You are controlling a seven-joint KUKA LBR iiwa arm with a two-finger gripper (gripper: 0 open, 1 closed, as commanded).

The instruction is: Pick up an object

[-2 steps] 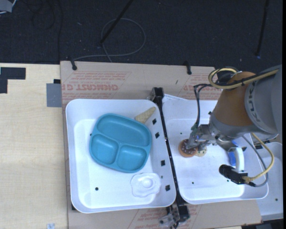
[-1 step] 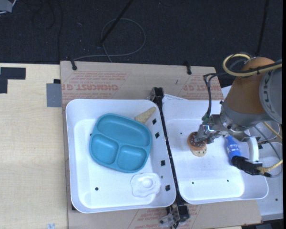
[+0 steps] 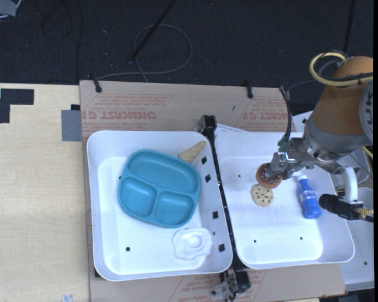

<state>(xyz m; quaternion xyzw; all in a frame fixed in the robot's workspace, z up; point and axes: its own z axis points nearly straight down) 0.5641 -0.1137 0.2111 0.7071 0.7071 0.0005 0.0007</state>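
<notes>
Even, bright lighting; slightly soft focus.

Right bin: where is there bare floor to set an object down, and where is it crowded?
In the right bin, the floor is bare along the front, below the cookie and blue bottle, and in the back-left corner by the divider. The middle is crowded: gripper, brown donut, cookie and bottle cluster there.

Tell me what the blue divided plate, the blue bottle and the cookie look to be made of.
Blue divided plate: looks like moulded plastic, with a smooth, soft sheen and rounded compartment ridges. Blue bottle: probably plastic too, with a glossy blue body and a white cap; too small to be sure. Cookie: matte tan with dark specks, likely a plastic or rubber toy, though the surface is too blurred to settle it.
</notes>
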